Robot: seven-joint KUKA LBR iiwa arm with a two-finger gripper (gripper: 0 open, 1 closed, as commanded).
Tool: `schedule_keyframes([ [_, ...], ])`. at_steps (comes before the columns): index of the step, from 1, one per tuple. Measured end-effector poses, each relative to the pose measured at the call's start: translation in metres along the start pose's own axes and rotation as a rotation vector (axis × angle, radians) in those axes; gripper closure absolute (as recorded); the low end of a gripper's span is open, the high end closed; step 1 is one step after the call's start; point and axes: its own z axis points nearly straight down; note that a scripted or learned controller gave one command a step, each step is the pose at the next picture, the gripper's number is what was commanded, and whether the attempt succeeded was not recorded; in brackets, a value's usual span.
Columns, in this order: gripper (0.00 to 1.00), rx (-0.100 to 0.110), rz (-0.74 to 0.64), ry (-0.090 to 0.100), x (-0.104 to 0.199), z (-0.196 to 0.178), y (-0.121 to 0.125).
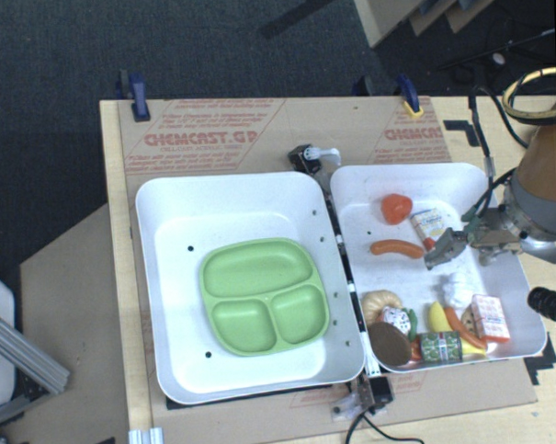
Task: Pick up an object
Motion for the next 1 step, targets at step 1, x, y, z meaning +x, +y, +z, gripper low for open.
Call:
schedule_keyframes([
  [1,0.00,-0.003,0.003,-0.004,-0.0564,0.0873,0.0504],
])
